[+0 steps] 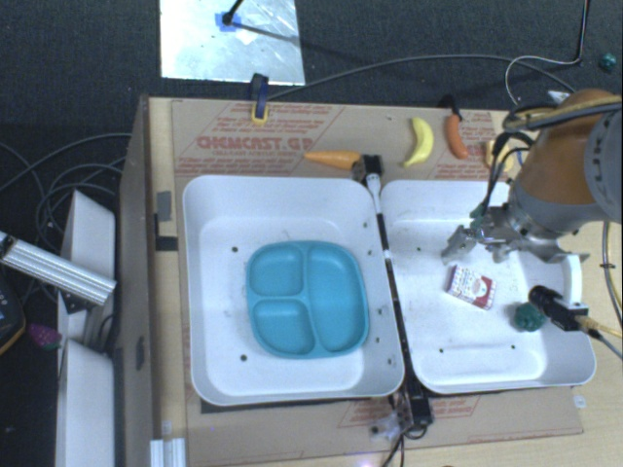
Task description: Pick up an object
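Resting on a cardboard-topped bench [292,134] over dark carpet [68,56], 2 white bins [224,261]; pincer [477,239] open, empty.

Blue plate [308,296], red-and-white box [470,287]

Floor [58,56]: dark, speckled carpet around the counter on the top and left.
Counter [282,129]: tan board with red printed lettering along its far edge, carrying two shallow white bins side by side.
Shiny sheet [232,27]: silvery square lying on the floor beyond the counter, with a blue patch near its middle and a thin dark rod crossing it.
Cables [68,163]: black cords looping over the floor at left; another runs along the far side toward the right.
Left side furniture [88,261]: pale white panel beside the counter, with a ribbed metal bar [54,269] lying across it.
Light: even, soft shadows.
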Robot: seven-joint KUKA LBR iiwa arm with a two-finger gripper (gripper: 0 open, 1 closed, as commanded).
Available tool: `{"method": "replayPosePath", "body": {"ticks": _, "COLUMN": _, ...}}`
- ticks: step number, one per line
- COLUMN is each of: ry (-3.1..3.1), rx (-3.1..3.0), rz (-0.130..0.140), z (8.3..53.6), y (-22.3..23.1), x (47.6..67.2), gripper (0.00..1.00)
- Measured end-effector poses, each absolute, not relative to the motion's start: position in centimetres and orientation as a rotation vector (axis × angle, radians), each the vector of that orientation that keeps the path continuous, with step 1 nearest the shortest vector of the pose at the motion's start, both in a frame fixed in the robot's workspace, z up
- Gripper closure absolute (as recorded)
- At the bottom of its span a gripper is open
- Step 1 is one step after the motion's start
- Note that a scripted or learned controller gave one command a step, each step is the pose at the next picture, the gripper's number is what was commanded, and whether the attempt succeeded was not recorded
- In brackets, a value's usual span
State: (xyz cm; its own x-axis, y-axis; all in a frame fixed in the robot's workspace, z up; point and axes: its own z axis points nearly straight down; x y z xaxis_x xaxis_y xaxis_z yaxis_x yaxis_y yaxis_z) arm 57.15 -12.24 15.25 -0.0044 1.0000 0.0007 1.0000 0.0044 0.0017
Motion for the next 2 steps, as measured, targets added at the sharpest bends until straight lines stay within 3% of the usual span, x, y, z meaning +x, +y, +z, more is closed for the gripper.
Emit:
{"method": "replayPosePath", "body": {"ticks": 1, "ry": 2.222, "rx": 2.222, "rz": -0.002, "z": 11.5, "y": -15.0, "x": 54.9, "gripper": 0.0}}
{"method": "replayPosePath", "body": {"ticks": 2, "ry": 2.221, "rx": 2.212, "rz": 0.005, "z": 16.2, "y": -18.4, "x": 64.3, "gripper": 0.0}}
